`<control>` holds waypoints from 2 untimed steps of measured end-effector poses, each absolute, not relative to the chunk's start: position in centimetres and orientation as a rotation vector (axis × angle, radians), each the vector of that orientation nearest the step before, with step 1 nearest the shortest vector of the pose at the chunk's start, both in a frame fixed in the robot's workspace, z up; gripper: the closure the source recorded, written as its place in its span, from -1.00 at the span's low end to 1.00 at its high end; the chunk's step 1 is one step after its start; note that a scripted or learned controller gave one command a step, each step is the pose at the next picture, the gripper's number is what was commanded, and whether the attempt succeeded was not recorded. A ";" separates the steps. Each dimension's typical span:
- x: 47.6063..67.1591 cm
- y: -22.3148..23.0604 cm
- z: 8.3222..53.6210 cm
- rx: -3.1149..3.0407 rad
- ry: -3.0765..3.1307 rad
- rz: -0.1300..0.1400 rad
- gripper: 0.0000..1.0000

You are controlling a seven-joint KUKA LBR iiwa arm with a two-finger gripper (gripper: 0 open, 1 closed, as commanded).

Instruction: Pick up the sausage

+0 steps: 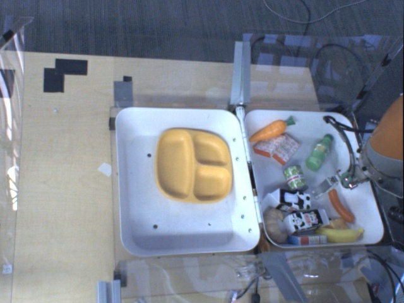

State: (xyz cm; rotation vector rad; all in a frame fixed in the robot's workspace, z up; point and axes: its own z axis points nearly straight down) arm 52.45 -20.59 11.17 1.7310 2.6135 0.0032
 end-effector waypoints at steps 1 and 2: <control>50.4 -19.6 9.0 1.682 2.635 0.006 -1.00; 52.1 -18.5 9.0 1.715 2.615 0.004 -1.00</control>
